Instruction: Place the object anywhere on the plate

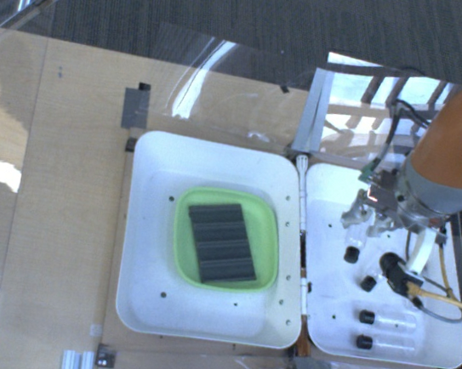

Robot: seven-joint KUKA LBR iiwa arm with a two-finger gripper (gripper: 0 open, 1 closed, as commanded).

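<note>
Hand (369,219) over right white bin (314,321)

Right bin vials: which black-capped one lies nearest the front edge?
The lowest vial in the right bin. It lies on its side, cap pointing left, just below a matching vial; the others sit further up.

The counter (57,196) looks like pale, matt wood. Both bins (217,164) are smooth white plastic with a faint sheen. The green plate (269,228) seems glossy plastic, and the dark ribbed block (222,243) on it is matt, possibly rubber.
</note>
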